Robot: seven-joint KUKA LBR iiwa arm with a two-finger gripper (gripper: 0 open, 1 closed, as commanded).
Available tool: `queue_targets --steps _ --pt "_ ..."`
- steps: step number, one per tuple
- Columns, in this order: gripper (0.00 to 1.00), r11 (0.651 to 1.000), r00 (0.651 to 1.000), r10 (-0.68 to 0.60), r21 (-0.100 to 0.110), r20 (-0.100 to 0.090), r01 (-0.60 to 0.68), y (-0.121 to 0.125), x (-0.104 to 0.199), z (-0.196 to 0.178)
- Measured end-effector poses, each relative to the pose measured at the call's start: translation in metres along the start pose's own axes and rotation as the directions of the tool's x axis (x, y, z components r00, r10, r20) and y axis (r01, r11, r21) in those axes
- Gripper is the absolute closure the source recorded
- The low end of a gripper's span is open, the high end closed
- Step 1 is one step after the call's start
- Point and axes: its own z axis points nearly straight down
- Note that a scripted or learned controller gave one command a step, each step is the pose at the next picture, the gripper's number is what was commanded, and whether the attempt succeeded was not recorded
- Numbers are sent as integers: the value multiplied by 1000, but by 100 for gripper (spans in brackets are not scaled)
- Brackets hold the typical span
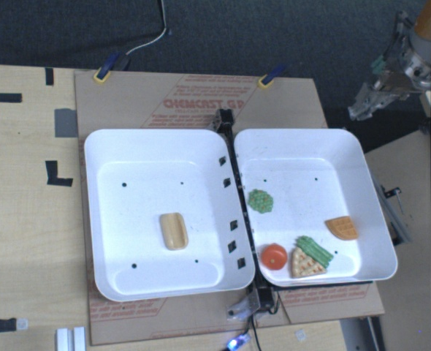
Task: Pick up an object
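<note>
The board (201,104) under the bins reads "CHEMCAST GP" in red. Gripper (367,104) sits far right, off the bins, can't tell if it's spread. Bread roll (174,230) lies in the left bin (106,152); broccoli (260,200), tomato (274,256), waffle wedge (305,264) in the right bin (347,148).

Arm (413,42): grey metal showing, lighter silver-grey toward the tip. Orange band (424,17) showing above the wrist. Small teal-green patch showing on the wrist housing. Gripper (363,108): pale grey, narrowing at its end, details blurring.
</note>
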Motion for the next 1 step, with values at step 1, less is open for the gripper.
queue_targets --steps 1 --pt "100 1000 1000 0 1 0 0 0 0 -8"
